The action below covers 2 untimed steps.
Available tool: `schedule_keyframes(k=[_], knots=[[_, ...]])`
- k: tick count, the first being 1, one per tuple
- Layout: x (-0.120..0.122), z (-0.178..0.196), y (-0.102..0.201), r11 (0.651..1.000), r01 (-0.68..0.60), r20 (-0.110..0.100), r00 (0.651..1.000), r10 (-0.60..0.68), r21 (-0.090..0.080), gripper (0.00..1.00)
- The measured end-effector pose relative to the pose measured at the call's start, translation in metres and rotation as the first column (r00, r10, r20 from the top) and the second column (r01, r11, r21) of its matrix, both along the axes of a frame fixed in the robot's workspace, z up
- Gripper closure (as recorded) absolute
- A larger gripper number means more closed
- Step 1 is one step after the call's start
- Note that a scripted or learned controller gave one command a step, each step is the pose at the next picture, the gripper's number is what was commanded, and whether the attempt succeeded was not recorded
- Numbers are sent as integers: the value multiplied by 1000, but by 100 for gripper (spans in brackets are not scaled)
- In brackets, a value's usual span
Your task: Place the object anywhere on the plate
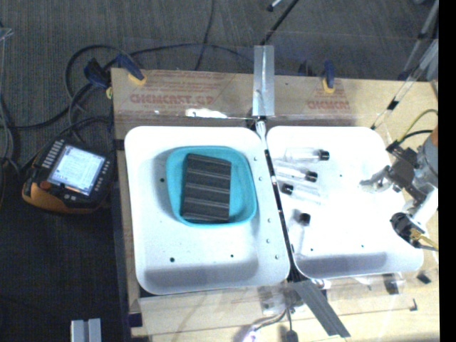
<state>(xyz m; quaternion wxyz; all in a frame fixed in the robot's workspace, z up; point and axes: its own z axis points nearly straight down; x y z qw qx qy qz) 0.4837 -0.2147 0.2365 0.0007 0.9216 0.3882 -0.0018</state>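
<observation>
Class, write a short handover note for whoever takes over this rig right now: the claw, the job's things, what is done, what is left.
Claw: over the right white bin's right side, nothing visibly between its fingers.
Square teal plate: in the left white bin.
Dark ribbed rectangular block: already lying on the plate.
Clear black-capped tubes: scattered in the right bin.
Done: placement looks complete.
Left: probably only withdrawing the arm.

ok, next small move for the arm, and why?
Probably bring the gripper left, over the clear tubes with black caps in the right bin, and line up on one. The teal plate in the left bin carries a dark ribbed block, while the gripper sits at the right bin's right edge, apart from the tubes.
</observation>
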Motion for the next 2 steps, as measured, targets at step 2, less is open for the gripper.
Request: schedule_keyframes(k=[2], knots=[[0, 0, 0, 1000, 0, 0, 1000, 0, 0, 0]])
